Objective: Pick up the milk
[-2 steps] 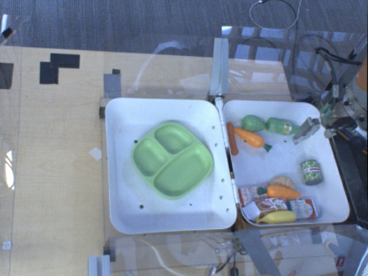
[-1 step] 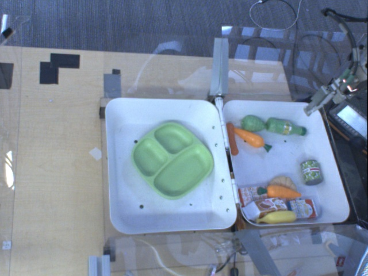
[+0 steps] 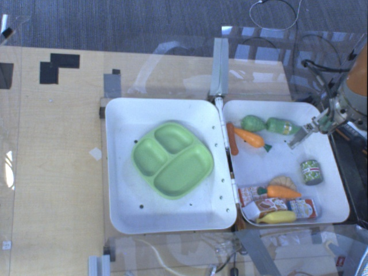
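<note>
The milk (image 3: 280, 203), a red-and-white carton, lies flat at the right bin's (image 3: 339, 171) near edge under a banana (image 3: 276, 217) and carrot (image 3: 282, 192). Farther back, the gripper (image 3: 301, 135) hangs over the bin's right side, jaws slightly parted around nothing.

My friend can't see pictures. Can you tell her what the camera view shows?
A robot's end effector hovers over the right bin, which holds toy food: a milk carton, carrots, a banana and a can. The left bin holds a green divided plate.
</note>
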`<act>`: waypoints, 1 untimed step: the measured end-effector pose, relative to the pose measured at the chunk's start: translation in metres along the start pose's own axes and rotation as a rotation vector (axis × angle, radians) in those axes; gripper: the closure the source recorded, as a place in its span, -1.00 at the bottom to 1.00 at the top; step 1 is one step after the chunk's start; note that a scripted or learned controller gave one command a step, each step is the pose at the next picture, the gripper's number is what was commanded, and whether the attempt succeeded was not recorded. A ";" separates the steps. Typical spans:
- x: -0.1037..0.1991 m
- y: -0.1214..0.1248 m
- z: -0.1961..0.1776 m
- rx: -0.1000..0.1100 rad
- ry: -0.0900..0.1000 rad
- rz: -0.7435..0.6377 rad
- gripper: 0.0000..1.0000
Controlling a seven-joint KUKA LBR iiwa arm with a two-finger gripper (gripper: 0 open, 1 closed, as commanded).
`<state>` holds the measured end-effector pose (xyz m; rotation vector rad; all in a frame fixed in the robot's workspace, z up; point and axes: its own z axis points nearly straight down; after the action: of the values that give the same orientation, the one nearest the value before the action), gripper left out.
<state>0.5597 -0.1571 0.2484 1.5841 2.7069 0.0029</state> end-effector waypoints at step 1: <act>0.062 0.018 0.149 -0.004 -0.001 -0.406 -1.00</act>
<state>0.5461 -0.0941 0.0995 1.0048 2.9677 0.0050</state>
